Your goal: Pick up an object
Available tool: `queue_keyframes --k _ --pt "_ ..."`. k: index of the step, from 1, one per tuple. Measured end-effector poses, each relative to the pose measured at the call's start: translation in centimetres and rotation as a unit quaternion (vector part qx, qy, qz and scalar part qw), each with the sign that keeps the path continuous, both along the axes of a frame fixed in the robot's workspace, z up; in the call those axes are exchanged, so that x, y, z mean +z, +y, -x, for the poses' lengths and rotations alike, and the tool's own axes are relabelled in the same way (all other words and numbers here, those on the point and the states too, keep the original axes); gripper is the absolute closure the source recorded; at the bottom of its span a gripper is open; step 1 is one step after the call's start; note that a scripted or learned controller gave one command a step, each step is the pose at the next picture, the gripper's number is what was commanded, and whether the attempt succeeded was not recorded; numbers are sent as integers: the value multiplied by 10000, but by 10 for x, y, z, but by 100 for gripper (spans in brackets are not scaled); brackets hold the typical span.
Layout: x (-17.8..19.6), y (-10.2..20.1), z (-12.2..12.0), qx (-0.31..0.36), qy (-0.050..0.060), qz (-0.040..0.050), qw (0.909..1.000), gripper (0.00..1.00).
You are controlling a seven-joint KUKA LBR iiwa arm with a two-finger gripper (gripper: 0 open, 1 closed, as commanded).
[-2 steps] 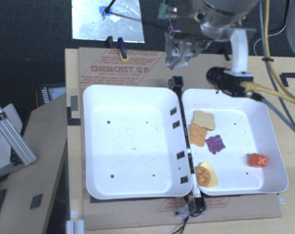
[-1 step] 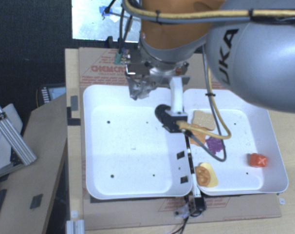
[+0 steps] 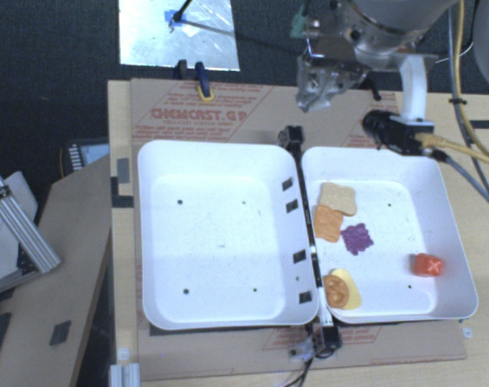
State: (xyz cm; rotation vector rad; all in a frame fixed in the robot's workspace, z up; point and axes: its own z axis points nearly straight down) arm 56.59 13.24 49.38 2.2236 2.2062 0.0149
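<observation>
My gripper (image 3: 319,95) hangs high above the back edge of the bins, near the divider, with nothing seen in it. In the right bin (image 3: 406,176) lie a tan cracker-like piece (image 3: 339,197), an orange waffle-like square (image 3: 328,223), a purple bunch of grapes (image 3: 357,238), a red object (image 3: 427,264) by the right wall, and a round yellow and orange piece (image 3: 340,289) at the front left corner. All of them lie well below and in front of the gripper.
The left bin (image 3: 216,232) sits beside the right one, joined by a black-clipped divider (image 3: 299,216). Both rest on a cardboard sheet (image 3: 204,111). A shiny metal plate (image 3: 178,22) lies behind, and a blue and yellow clamp (image 3: 202,83) holds the cardboard's back edge.
</observation>
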Motion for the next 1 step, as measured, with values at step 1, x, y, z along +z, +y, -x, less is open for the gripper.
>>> queue_keyframes --k 1 --pt "44 37 4 72 32 -12 10000 100"
